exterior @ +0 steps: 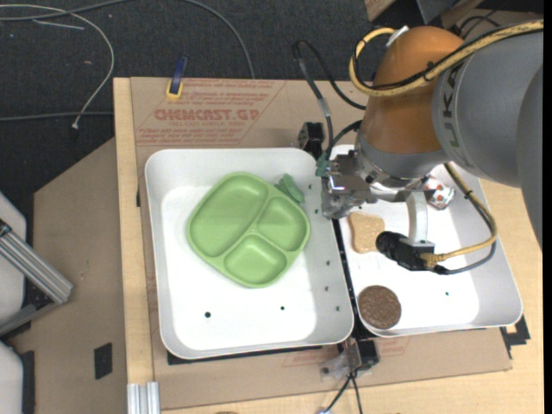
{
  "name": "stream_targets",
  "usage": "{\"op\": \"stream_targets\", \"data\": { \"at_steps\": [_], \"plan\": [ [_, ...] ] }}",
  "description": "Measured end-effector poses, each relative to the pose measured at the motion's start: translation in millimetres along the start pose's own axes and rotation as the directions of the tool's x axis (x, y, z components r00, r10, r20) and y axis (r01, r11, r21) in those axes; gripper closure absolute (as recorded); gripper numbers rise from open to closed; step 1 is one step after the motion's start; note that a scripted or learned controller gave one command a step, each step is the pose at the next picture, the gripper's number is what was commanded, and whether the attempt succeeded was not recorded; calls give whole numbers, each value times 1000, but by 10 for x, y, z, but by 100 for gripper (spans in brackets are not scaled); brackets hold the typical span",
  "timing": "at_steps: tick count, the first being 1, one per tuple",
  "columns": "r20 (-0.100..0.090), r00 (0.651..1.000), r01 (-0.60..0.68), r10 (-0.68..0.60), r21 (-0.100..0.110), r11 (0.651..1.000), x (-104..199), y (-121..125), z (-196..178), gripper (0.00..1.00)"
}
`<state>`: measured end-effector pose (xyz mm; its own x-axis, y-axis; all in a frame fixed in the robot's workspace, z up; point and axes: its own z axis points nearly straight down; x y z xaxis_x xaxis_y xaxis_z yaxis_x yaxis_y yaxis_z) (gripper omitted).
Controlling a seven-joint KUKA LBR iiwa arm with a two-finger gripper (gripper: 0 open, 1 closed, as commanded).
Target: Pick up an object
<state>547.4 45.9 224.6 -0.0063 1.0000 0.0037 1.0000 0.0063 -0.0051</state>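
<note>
A flat tan slice shaped like toast [366, 231] lies in the left part of the right-hand shallow white bin [483, 283], close to the wall it shares with the other bin. No object is lifted. The two-finger gripper [342, 198] hangs just above and to the left of the slice, over that shared wall. From this angle I cannot tell whether it is spread or pressed together, and nothing is seen held in it. Nearer the front of the same bin sits a round brown disc [379, 306]. A small red and white object [441, 196] rests further back, partly hidden by the arm. The left-hand shallow white bin [172, 257] holds a light green divided plastic plate [248, 228], with a small dark green piece [290, 188] touching its upper right rim.
</note>
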Motion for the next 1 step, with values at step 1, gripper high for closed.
{"op": "stream_targets", "data": {
  "at_steps": [1],
  "plan": [
    [0, 1000, 0, 0, -1, 1000, 459, -190, -69, 100]
  ]
}}
